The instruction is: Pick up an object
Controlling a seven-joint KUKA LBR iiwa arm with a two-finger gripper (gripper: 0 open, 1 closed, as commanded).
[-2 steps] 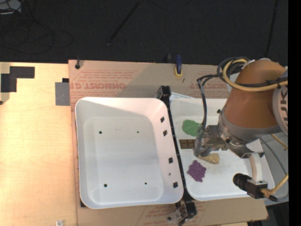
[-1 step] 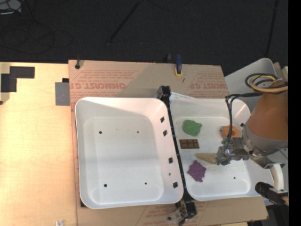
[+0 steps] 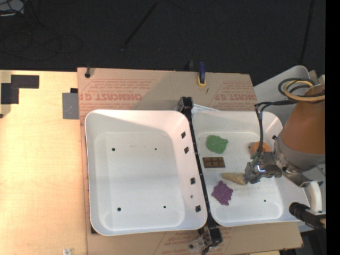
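Observation:
In the right bin point(image 3: 265, 209) lie a green lump point(image 3: 216, 143), a brown chocolate-like bar point(image 3: 214, 162), a purple bunch point(image 3: 222, 192) and a tan wedge-shaped piece point(image 3: 234, 178). An orange object point(image 3: 256, 146) peeks out beside the arm. My gripper point(image 3: 254, 173) hangs low over the bin's middle, its tip right at the tan wedge's right end. The arm's wrist hides how the fingers stand, and I cannot tell whether they touch the wedge.
The left bin point(image 3: 106, 217) sits beside the right one, with a black clip strip point(image 3: 194, 169) along the shared wall. Brown cardboard point(image 3: 138, 89) lies under both bins. A blue-and-yellow clamp point(image 3: 202, 76) stands at the cardboard's far edge. Cables point(image 3: 295, 86) loop at the right.

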